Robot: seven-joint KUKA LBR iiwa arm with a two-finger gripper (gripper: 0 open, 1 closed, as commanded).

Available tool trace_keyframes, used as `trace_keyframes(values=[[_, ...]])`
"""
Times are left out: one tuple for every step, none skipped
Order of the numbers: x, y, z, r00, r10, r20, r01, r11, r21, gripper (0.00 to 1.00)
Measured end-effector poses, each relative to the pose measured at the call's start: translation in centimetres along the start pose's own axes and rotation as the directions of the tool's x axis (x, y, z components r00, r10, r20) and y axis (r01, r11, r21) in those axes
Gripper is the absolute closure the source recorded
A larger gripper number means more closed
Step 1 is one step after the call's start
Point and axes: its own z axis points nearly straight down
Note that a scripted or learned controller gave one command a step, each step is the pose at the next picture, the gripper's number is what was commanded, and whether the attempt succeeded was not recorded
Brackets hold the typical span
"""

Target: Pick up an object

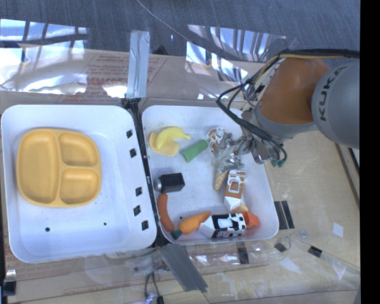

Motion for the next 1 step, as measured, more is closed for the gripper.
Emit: trace_keyframes(values=[[-0.88, 2.69, -2.33, 0.983, 0.181, 0.001, -0.181, 0.983, 0.0, 1.0]])
